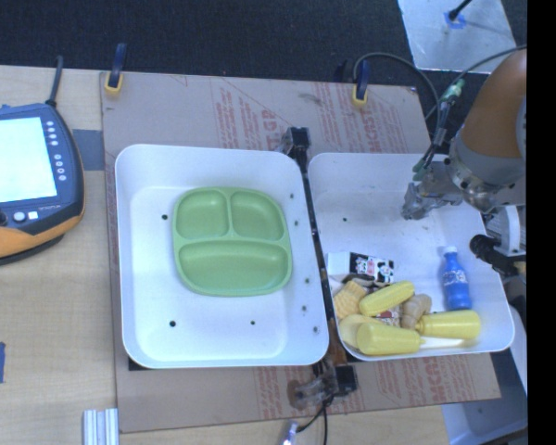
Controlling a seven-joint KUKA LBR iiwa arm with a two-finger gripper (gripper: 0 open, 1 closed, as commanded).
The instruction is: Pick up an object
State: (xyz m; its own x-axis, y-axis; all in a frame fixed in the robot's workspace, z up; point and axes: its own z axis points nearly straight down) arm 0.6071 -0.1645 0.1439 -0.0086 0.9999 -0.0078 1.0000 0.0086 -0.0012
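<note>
Right white bin [371, 179] holds an upright blue bottle [455, 281]; pincer [419, 204] state unclear.

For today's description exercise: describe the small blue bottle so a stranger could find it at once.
Start at the right bin of the two white bins. Near its right edge, just above the pile of yellow toy food, stands the small blue bottle. It is the only blue item there, with a white cap, apart from the yellow pieces.

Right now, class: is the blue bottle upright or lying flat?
Lying flat: the blue bottle shows its full length on the right bin floor.
</note>
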